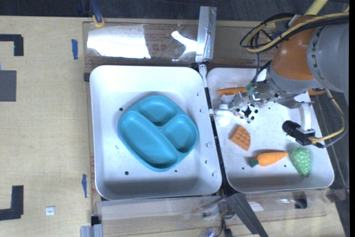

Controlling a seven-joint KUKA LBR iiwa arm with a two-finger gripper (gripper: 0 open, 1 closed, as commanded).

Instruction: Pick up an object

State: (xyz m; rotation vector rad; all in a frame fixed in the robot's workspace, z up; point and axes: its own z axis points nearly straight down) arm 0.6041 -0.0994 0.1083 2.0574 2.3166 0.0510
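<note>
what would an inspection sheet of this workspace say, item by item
surface: pale bench with a left bin and a right bin, both white, side by side
job's things: carrot, green bunch, waffle and spotted piece, all in the right bin
clutter: blue tray in the left bin
gripper: gripper low over the right bin's far left part, close to the spotted piece; grasp cannot be told
cables: cables loop above the wrist
surroundings: blue tape on the bench, clear sheet behind the bins
</note>
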